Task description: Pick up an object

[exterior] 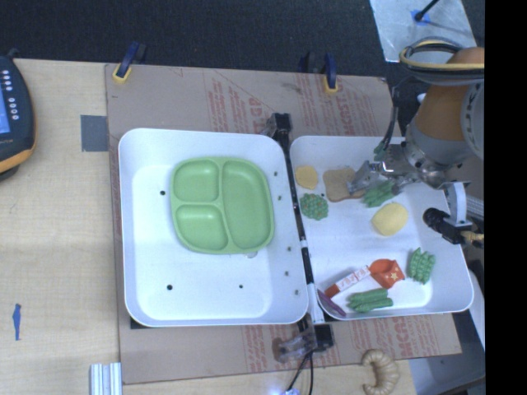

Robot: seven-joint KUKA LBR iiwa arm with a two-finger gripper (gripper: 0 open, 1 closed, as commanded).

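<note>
My gripper (368,180) is low in the right bin (449,303), near its back edge, at the end of the grey and orange arm (440,122) that comes in from the right. Directly beside it lies a small green leafy piece (380,194), and a tan flat piece (336,184) sits just to its left. I cannot make out whether either one is between the jaws. A yellow lemon-like lump (389,218) rests a little nearer the front.
The right bin also holds a pale yellow disc (306,177), a green broccoli-like toy (314,206), a green ridged piece (421,265), a red-orange packet (367,276) and green beans (370,300). A green divided plate (222,204) lies in the left bin (140,286).
</note>
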